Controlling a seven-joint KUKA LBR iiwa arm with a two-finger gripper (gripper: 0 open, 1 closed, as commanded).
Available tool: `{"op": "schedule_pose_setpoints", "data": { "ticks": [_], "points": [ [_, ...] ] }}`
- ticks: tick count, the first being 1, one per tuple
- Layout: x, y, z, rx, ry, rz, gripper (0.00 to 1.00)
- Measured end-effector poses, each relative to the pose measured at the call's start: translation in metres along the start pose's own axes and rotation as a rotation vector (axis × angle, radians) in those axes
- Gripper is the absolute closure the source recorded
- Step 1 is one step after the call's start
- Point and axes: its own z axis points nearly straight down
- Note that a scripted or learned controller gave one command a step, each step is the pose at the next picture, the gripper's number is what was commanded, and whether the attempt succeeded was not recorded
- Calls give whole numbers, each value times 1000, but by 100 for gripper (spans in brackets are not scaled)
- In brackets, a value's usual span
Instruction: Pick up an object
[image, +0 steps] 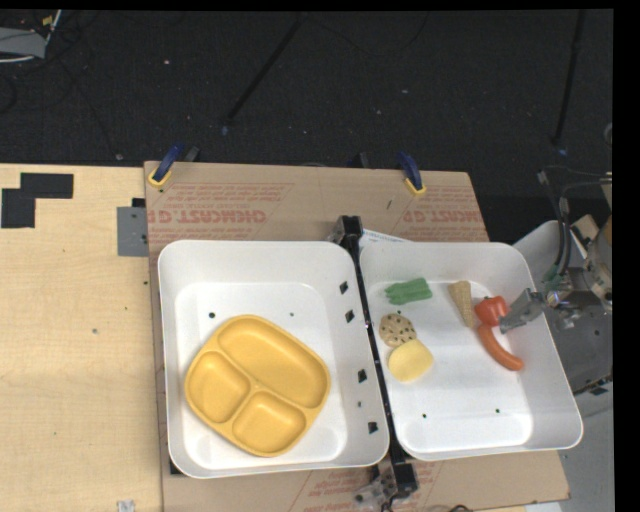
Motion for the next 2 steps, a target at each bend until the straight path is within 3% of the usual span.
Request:
{"op": "schedule_pose_setpoints", "data": {
  "ticks": [2],
  "points": [
    [6,-4,106,5,2,-1,0]
  ]
}}
